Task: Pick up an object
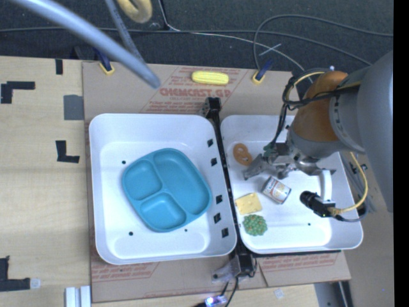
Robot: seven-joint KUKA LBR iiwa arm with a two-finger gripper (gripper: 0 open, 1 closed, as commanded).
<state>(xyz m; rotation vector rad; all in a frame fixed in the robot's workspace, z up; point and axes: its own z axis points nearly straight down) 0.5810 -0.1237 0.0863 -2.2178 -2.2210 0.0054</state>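
Fingers (254, 169) of the gripper (271, 169) look spread apart, with nothing between them. They sit low over the right bin (345, 238), in its upper middle part.

One grey finger angles down and to the left, toward the bin's centre wall. The arm (377, 107) enters from the right edge as a broad grey mass. Its orange band (313, 117) curves down above the wrist, which is bent so the tool points down into the bin. Yellow and black cables loop around the wrist and trail along the bin's right side.

Four loose objects lie in the right bin, none of them lifted:
- A small tin can (277, 189) lies on its side just below the gripper. It is close to the fingertips, but I cannot tell if it touches them.
- A brown ring-shaped piece (241, 153) sits to the gripper's left, near the centre wall and apart from the fingers.
- A yellow square piece (248, 203) lies below the ring and just left of the can.
- A green clump (255, 224) rests just below the yellow square, toward the bin's near edge.

The left bin (102, 133) holds a blue divided plate (166, 188), lying flat and turned at an angle. Both bins rest on a cardboard sheet (179, 94). A yellow oblong item (209, 78) lies on the sheet beyond the bins.
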